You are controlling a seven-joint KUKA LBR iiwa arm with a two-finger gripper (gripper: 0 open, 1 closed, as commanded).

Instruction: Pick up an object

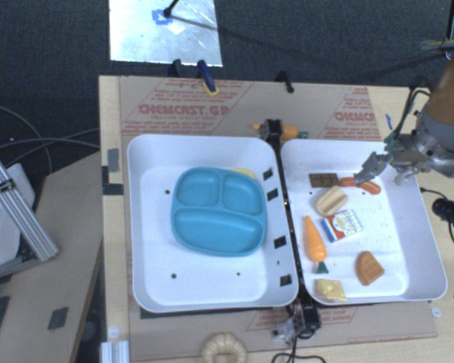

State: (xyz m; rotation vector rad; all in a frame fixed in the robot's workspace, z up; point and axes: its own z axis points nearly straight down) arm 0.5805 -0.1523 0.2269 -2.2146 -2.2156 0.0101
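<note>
Dark carpet surrounds a cardboard-topped bench (234,100) carrying two shallow white bins side by side. At the upper right of the frame, a grey arm with an orange band reaches in, its gripper (372,169) low over the back of the right bin (424,225). Whether anything sits between its tips cannot be told at this size. Just beside them lies a small red-orange sausage-shaped toy (365,185), seemingly resting on the bin floor, so the pick looks not yet made.

Left of that toy lies a brown chocolate bar (323,179). Below it come a bread roll (331,200), a small printed carton (343,224), an orange carrot (314,239), a brown toast-like piece (368,267) and a pale yellow piece (329,288) at the front.

A blue divided plate (218,210) lies in the left bin (147,278). Closing on one object and lifting it remain.
</note>
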